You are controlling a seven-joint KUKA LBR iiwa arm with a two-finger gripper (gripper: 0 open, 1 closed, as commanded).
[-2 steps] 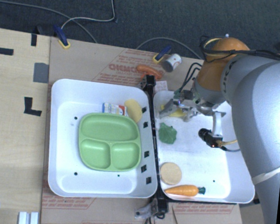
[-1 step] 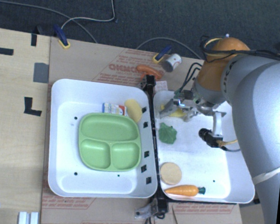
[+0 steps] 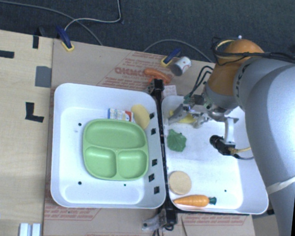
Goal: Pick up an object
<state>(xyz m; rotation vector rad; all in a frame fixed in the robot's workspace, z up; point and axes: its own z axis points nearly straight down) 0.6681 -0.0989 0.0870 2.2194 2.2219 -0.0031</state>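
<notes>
Objects for picking lie in two bins. Gripper, low in the right bin's far left corner, is partly hidden by the wrist; its state cannot be told. Right bin: one green lump, one tan disc, one carrot. Left bin: one green divided plate, one yellow piece, one small carton.

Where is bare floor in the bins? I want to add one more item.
Left bin: a strip below the green tray. Right bin: the middle, between broccoli, cookie and carrot. Crowded at its top, around the hand.
</notes>
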